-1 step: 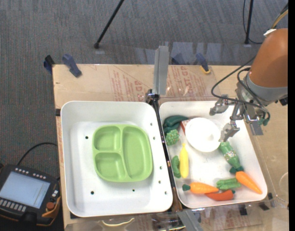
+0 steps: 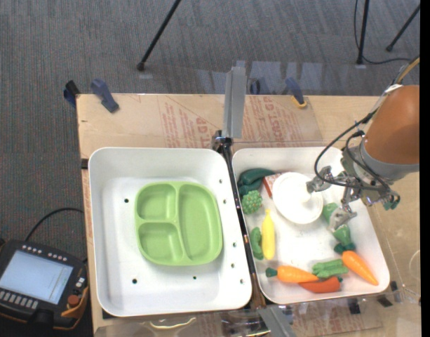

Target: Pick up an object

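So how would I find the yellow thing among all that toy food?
Look in the right-hand bin, the one crowded with toy food. Just right of its left wall, below the small broccoli, lies a corn cob standing lengthwise. It is the sole yellow piece among green and orange ones.

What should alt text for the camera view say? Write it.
The gripper hangs over the right bin, which holds toy food: a white plate, corn and carrots. The left bin holds a green divided plate.
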